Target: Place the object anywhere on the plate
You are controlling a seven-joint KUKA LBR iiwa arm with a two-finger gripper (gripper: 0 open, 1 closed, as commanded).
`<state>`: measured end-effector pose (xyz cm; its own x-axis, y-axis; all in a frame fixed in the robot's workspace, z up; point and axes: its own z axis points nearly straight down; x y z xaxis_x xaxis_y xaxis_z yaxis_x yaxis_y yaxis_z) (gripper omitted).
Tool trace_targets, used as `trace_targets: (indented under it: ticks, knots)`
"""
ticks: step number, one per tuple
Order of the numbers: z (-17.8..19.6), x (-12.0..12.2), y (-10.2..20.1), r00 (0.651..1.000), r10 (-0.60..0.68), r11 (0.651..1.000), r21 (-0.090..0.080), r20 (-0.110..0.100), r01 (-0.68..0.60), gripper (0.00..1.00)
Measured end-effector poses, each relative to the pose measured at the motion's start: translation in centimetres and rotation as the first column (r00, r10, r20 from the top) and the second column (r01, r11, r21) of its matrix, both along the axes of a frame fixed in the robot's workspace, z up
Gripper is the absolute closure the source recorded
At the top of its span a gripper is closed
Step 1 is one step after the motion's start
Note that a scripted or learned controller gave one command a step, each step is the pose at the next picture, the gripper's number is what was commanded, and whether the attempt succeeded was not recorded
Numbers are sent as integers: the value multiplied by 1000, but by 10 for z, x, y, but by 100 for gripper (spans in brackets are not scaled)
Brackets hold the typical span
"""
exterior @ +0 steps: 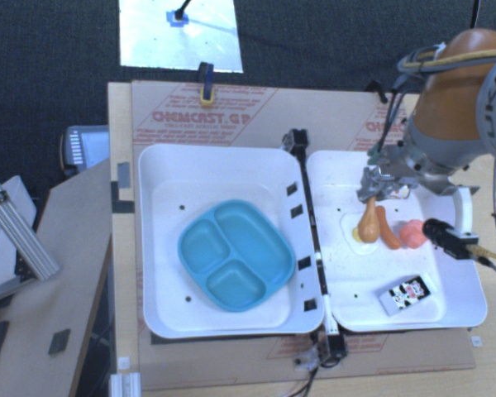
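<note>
A blue plate with three compartments lies in the left bin. In the right bin, an orange-brown toy drumstick points up the image, its thick end over a white and yellow fried-egg toy. My gripper is right at the drumstick's thin upper end. Whether it grips the drumstick is unclear. An orange sausage-like piece and a pink piece lie just right of the drumstick.
A small black and white carton lies near the right bin's front. A black divider with clips runs between the bins. The arm's grey and orange body hangs over the right bin's far right.
</note>
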<state>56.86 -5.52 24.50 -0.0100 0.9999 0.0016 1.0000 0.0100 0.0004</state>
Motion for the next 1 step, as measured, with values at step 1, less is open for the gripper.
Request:
trace_targets:
  ticks: [1]
  knots:
    - [-15, 25, 49, 1000, 0, 1000, 0, -2, 0, 100]
